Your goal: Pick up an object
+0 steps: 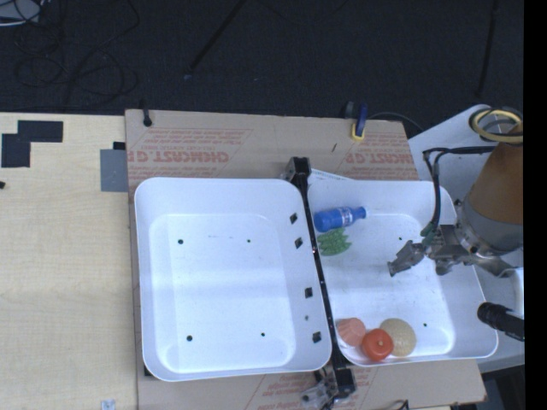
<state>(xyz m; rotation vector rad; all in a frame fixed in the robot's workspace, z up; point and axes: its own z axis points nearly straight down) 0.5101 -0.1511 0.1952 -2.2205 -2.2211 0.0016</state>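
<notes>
Looking down on the bench, you saw two white bins side by side: the left bin (154, 229) and the right bin (444, 331), which held every loose object. The arm (500, 203) came in from the right edge, where the frame cut off most of its body, so you saw little more than the orange band and the grey wrist below it. The gripper (403, 263) sat over the right-hand part of the right bin, its dark fingers pointing left and down. They were small and blurred against the white floor, and I could not tell whether the claw stood wide or narrow; nothing showed between the fingers.

The objects you could pick lay apart from the gripper. A blue bottle (338, 219) lay on its side near the divider at the bin's upper left, its cap end pointing right. Just below it was a small green object (333, 244), too blurred to name. In the bin's lower left corner three round things clustered, touching or nearly so: a pale pink object (350, 330), a red ball (377, 343) and a cream ball (399, 335). The red one partly overlapped its neighbours, hiding their near edges. Cardboard (256, 148) with reversed red lettering lay under both bins.
</notes>
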